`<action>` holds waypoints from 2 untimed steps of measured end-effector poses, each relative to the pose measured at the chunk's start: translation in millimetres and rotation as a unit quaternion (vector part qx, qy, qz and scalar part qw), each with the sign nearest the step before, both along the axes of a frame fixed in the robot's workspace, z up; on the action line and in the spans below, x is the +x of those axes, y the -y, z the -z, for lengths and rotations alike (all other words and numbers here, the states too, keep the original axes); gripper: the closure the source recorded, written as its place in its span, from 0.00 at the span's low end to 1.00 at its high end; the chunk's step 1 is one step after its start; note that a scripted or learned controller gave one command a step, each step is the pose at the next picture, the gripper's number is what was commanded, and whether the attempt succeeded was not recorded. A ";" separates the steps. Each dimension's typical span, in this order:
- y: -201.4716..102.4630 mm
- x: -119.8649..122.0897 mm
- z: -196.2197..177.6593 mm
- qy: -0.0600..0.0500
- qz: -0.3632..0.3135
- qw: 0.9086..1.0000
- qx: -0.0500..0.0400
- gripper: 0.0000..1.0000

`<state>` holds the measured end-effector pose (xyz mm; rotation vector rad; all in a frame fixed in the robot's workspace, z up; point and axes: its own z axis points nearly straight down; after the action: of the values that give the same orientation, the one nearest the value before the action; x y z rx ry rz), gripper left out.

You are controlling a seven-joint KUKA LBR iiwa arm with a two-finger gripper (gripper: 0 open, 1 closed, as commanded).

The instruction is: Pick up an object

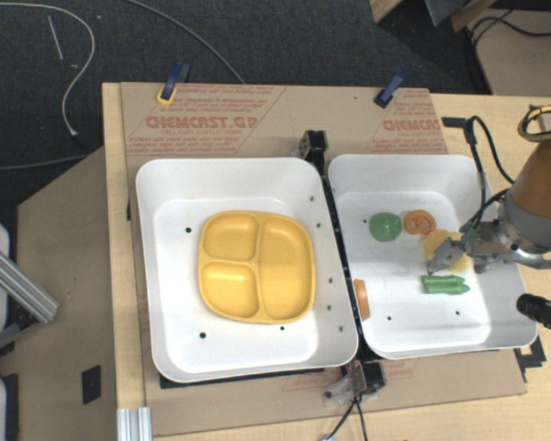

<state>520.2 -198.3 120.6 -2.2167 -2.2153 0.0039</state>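
Cardboard-topped bench, seen from above, carries my two white bins: the left bin [156, 200] holds a yellow divided plate [256, 266], and my gripper [445, 257] hangs low in the right bin [386, 333], whether clenched or released I cannot tell. Nearest is the green pod-shaped toy [444, 285], just below the gripper, its long axis running left to right on the bin floor. A yellow piece [437, 241] sits just beside the gripper, with an orange ring [420, 220] and a round green toy [384, 227] further left.
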 end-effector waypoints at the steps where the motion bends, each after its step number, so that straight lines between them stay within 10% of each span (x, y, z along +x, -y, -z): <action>1: 0.3 2.5 -14.3 0.004 -0.001 1.000 -0.001 1.00; 2: 3.0 1.0 -58.4 0.006 -0.001 1.000 -0.003 1.00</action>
<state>521.3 -201.3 179.0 -2.2244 -2.2263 -0.0041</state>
